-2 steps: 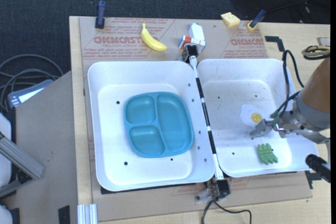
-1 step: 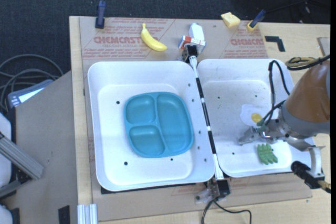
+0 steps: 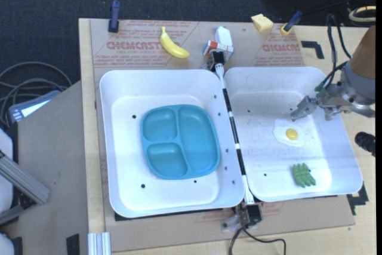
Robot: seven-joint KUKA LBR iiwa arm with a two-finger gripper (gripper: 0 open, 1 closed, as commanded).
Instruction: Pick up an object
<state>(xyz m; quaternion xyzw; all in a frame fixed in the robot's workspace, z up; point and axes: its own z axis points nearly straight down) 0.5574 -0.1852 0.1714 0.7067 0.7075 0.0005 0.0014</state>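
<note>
**Hand over right bin, fried egg just below-left of it**

Landmark: the fried egg (image 3: 288, 134), white with a yellow yolk, lying flat on the floor of the right bin (image 3: 262, 92), near its middle.

My hand (image 3: 307, 107) hangs just up and to the right of the egg, apart from it, nothing between the fingers. The fingers point down-left, toward the egg. Whether they stand wide or narrow I cannot tell at this size.

The green toy (image 3: 303, 175) lies further down from the egg, same bin, and is farther from my hand. The blue divided plate (image 3: 179, 141) sits well left of the egg in the left bin (image 3: 119, 98).

Judgement: the egg is the nearest candidate. It reads roughly round, no clear long axis, so finger orientation matters little; its flatness is the risk, since the fingers may slide over it.
</note>
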